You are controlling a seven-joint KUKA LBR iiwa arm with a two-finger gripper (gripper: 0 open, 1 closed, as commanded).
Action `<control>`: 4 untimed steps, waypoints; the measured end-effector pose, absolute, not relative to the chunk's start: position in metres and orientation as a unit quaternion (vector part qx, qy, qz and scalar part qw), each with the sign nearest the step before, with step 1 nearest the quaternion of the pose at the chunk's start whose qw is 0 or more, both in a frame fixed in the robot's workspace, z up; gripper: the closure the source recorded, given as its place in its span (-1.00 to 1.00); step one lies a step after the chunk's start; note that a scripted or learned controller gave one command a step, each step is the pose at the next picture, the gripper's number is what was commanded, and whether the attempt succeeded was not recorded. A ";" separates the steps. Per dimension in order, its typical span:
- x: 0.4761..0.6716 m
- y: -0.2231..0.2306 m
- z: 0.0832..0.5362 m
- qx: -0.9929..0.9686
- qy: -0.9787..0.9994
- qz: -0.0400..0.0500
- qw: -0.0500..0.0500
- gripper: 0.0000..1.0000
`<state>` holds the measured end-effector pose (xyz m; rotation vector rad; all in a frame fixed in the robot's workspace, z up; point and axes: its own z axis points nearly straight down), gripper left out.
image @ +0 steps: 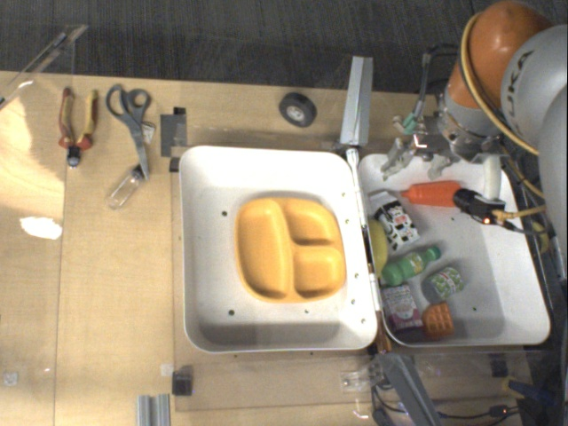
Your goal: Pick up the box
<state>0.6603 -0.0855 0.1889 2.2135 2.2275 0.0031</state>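
A small black-and-white box (397,223) lies near the left wall of the right bin (524,327). A flat purple packet (401,304) lies further toward the front of the same bin. My gripper (417,149) hangs over the bin's far left corner, beyond the box and apart from it. Its metal fingers (395,158) stand spread, with nothing between them. The grey arm with its orange band (497,38) comes in from the upper right.
Around the box lie an orange carrot-like piece (432,193), a yellow banana (379,247), a green bottle (410,264), a greenish can (444,282) and an orange item (437,319). The left bin (204,309) holds a yellow divided tray (290,247). Scissors (133,118) and pliers (75,122) lie on the bench at left.
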 end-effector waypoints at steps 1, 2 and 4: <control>0.666 -0.095 0.103 0.696 0.718 0.003 0.003 -1.00; 0.668 -0.093 0.114 0.695 0.719 0.005 0.005 1.00; 0.621 -0.115 0.089 0.650 0.760 0.003 0.005 -1.00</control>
